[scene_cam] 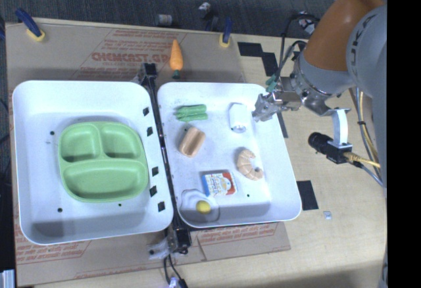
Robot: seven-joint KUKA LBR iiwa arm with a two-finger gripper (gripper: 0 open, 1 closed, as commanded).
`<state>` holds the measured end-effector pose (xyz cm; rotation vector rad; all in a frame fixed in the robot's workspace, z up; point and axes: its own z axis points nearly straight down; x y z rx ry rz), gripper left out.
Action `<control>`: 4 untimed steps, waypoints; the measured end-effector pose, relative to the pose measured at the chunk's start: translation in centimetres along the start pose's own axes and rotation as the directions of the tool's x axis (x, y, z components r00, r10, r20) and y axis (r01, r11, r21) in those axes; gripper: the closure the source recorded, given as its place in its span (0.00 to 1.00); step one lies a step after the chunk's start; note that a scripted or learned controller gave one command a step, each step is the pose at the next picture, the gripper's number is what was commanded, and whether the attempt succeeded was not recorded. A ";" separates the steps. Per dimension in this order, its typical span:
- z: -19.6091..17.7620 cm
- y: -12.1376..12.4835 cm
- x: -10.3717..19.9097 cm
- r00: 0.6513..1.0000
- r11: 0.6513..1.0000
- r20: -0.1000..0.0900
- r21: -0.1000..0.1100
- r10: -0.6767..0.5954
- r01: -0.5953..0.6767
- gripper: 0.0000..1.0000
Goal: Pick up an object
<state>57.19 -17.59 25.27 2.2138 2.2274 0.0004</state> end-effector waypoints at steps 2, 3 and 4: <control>4.7 7.1 0.3 1.000 1.000 0.000 0.002 0.000 0.000 0.00; -6.7 8.3 4.1 1.000 1.000 0.000 -0.004 0.000 0.000 0.00; -14.4 8.6 3.6 1.000 1.000 0.000 -0.005 0.000 0.000 0.00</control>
